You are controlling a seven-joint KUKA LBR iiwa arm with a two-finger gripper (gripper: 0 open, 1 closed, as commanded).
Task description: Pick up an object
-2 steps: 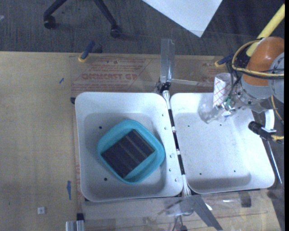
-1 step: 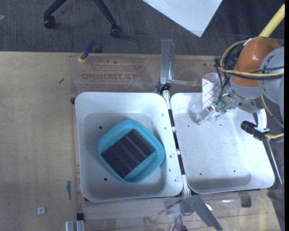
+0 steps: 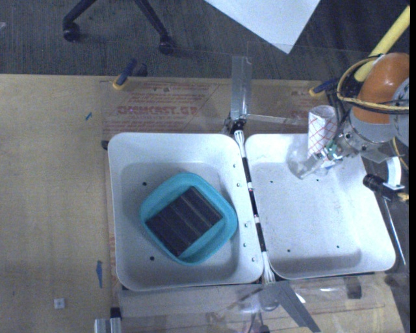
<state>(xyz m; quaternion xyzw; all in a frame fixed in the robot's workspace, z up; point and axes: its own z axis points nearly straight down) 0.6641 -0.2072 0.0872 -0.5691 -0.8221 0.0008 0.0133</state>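
The hand (image 3: pixel 325 151) hangs over the far corner of the right bin (image 3: pixel 325 260), beside a white cup with red lattice print (image 3: pixel 320 129); whether it grips the cup I cannot tell. The teal container (image 3: pixel 224 214) lies in the left bin (image 3: pixel 130 162). This looks like the grasp or lift step; next calls for confirming a hold.

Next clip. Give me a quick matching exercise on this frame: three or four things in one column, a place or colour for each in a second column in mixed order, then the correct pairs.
Things
1. teal dish
2. paper cup
3. orange band
4. white sheet

Places or looks
A. on the floor beyond the bench, at the view's top edge
B. on the arm, above the wrist, at the view's upper right
C. in the left bin, with a dark ribbed block inside it
D. over the right bin's far right corner, white with a red lattice pattern, next to the wrist

Pairs: 1-C, 2-D, 3-B, 4-A
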